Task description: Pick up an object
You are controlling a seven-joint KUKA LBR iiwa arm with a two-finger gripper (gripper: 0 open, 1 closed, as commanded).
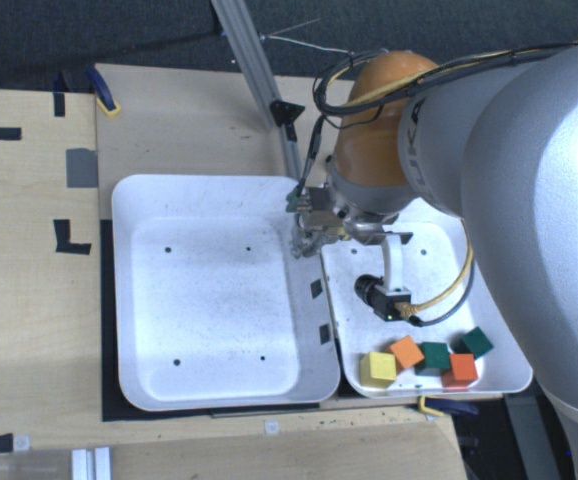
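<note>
Left to right, we log 2 shallow white bins side by side on the bench. The left bin shows its scuffed floor with 4 small dark dots.

At the divide between the bins, near their far edge, we see the gripper hanging low over the seam, under the arm's orange band. Its tips are hidden under the wrist hardware, so we cannot tell whether it is open or closed, and we see no object in it. A slanted metal rail runs down toward that spot from the top.

The right bin is largely covered by the grey arm. In its near corner sit 5 small blocks clustered together: a yellow block, an orange block, a green block, a red block and a dark green block. All 5 lie well apart from the gripper, on the bin floor.
</note>
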